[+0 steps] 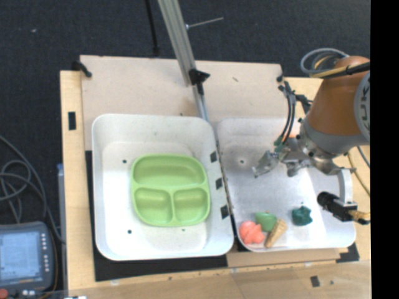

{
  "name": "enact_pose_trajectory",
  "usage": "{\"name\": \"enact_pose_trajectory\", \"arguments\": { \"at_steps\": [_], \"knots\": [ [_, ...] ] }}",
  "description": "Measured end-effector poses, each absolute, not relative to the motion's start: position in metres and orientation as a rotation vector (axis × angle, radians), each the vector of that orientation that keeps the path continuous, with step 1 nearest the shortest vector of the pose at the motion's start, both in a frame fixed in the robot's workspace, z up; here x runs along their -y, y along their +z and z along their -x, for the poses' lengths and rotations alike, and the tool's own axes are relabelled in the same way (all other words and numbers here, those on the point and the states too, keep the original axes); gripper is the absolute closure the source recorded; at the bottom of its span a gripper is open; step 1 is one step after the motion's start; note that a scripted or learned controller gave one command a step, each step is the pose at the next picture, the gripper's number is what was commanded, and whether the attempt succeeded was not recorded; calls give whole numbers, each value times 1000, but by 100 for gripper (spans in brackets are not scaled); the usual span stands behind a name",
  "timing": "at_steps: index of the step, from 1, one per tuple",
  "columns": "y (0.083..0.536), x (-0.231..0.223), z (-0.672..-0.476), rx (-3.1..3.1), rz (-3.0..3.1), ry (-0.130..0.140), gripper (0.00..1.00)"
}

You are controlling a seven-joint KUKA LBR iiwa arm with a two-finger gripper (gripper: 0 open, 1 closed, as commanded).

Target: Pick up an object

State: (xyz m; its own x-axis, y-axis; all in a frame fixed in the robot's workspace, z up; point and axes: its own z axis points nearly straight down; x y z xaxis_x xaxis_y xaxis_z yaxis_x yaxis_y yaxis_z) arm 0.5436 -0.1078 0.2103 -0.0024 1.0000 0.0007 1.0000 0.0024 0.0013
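The end effector [265, 164], its grip state impossible to tell, hovers mid-bin in approach; next, descend toward the toys [267, 222] at the right bin's [249, 136] front edge.

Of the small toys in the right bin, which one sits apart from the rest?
The dark green toy. It lies alone on the bin floor, while the pink toy, the lighter green toy and the tan cone cluster together at the bin's near edge.

**Hidden and cut off**

Too small and blurred to tell how the fingers of the hand [267, 164] stand. Arm [340, 104] cut off at the right edge. Far wall of the right bin [249, 129] partly covered by the arm. Monitor [22, 257] clipped at the lower left corner.
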Motion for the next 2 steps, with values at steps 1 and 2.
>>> {"name": "enact_pose_trajectory", "arguments": {
  "at_steps": [1, 2],
  "knots": [
    [210, 108, -544, -2220, -2221, 3, 0],
    [156, 117, -536, -2221, -2225, -6, 0]
  ]
}}
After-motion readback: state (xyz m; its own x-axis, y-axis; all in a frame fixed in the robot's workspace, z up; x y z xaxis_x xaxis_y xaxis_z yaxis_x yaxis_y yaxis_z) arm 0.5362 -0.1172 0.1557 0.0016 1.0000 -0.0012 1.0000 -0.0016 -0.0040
